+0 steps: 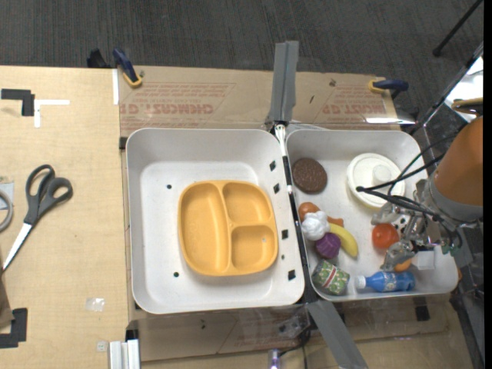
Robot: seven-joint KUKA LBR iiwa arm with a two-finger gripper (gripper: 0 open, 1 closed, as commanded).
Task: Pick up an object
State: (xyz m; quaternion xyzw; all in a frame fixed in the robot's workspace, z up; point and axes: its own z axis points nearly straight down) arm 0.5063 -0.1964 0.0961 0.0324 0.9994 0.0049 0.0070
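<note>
While a small round red-orange toy fruit (384, 235) lies near the right bin's (338, 138) right wall, the two-finger gripper (407, 246) hovers beside it, grip state unclear. Judged: approach stage; next, descend and close.

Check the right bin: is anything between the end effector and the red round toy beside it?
Nothing visible. The end effector sits right beside the red round toy, with a blue plastic bottle lying below both.
</note>
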